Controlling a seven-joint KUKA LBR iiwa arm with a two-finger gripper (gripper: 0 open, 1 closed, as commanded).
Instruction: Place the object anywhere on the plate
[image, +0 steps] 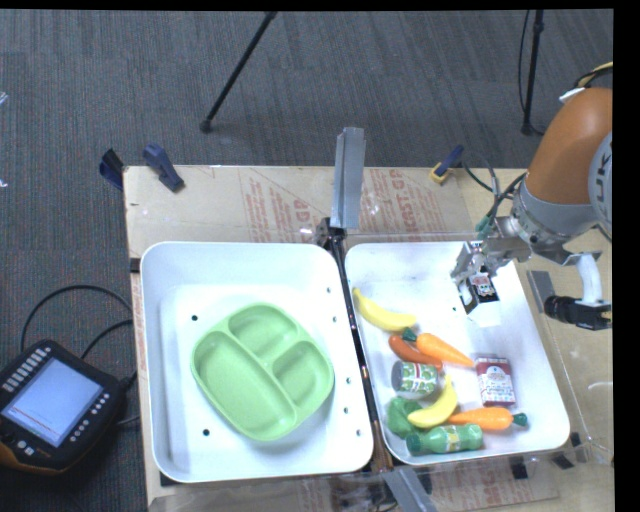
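Note:
A light green plate with three compartments lies in the left white bin. The right bin holds several toy foods: a yellow banana, an orange carrot, a small can, a red packet, a second banana, another carrot and a green bottle. My gripper hangs over the far right part of the right bin, up and to the right of the first banana and apart from the food. Nothing is visibly held in it.
A grey upright post stands at the back between the two bins. Blue clamps sit on the bench's far left corner. A teach pendant lies on the floor to the left. Tripod legs stand behind the bench.

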